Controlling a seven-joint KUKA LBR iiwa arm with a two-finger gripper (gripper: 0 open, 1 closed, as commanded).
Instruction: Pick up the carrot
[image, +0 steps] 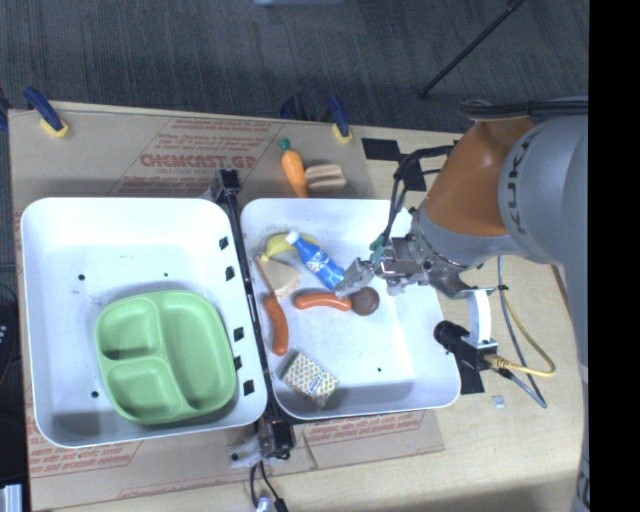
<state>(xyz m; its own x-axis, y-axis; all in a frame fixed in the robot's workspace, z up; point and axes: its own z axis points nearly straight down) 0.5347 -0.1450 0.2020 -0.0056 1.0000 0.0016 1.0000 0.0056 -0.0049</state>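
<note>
Setting: dark carpet is seen beyond a cardboard-covered bench (200, 150) on which two white bins are set side by side.
Carrot: the carrot (293, 171) is laid on the cardboard just beyond the far rim of the right bin (400, 385), outside both bins, its green top turned to the far side.
Carrot against gripper: the carrot is found well apart from the gripper (362, 272), to the gripper's far left; nothing of it is touched.
Gripper: it is lowered inside the right bin; whether it is wide or narrow cannot be told.
Beside the carrot: a tan bun-like block (325, 179) is placed just to its right.
Under the gripper: a brown ball (365, 300) and an orange sausage (322, 300) are seen just below it, and a blue bottle (318, 261) over a yellow banana (285, 245) to its left.
Rest of right bin: a second orange sausage (277, 322) and a patterned box (309, 379) are seen nearer.
Left bin: the left bin (60, 230) is occupied by a green divided tray (165, 355).
Arm: the grey arm (520, 190) with its orange band is reached in from the right.
</note>
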